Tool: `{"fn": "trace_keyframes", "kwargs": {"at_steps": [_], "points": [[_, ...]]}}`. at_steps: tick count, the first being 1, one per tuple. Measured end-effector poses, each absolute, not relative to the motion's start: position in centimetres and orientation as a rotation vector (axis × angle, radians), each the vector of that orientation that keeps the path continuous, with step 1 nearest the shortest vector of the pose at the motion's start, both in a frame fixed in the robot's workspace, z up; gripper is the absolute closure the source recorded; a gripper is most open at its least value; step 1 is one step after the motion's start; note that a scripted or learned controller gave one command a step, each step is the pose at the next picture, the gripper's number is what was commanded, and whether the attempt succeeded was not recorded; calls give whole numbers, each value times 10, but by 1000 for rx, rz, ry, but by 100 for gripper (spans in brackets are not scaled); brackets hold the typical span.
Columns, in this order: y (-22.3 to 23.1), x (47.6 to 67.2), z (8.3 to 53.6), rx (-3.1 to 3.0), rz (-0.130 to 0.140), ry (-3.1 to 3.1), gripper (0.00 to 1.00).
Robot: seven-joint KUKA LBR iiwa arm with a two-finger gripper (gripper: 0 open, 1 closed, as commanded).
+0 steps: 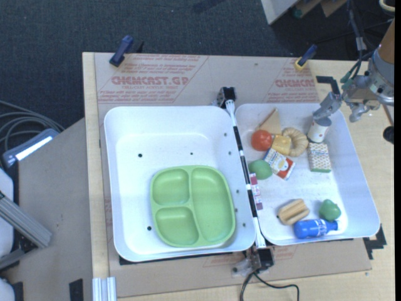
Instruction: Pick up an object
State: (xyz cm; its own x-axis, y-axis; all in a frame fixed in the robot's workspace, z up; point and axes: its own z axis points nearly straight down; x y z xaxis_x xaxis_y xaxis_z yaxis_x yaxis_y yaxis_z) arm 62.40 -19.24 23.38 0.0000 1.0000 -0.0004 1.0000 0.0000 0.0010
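Observation:
My gripper (343,108) hangs over the back right corner of the right bin (357,168), open, with nothing between its fingers. Its left finger (326,107) is just above a small white bottle (318,130) standing there. Toys lie across the right bin: a red tomato (262,139), a tan wedge (270,118), a pretzel-like ring (296,140), a green-and-white box (319,157), a red-and-white packet (279,162), a green ball (260,168), a bun (292,211), a green pepper (329,209) and a blue bottle (315,228).
The left bin (131,137) holds a green three-compartment plate (191,204) toward its front right. A black divider rail (243,162) runs between the bins. Blue clamps (121,50) (306,56) sit on the board's back edge.

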Motion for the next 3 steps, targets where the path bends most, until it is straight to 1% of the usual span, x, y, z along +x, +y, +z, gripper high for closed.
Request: {"fn": "trace_keyframes", "kwargs": {"at_steps": [1,2,3], "points": [[-112,630,130,2222,0,2226,0],[-97,585,84,2224,-2,2222,0],[-97,586,95,2222,1,2220,100]]}}
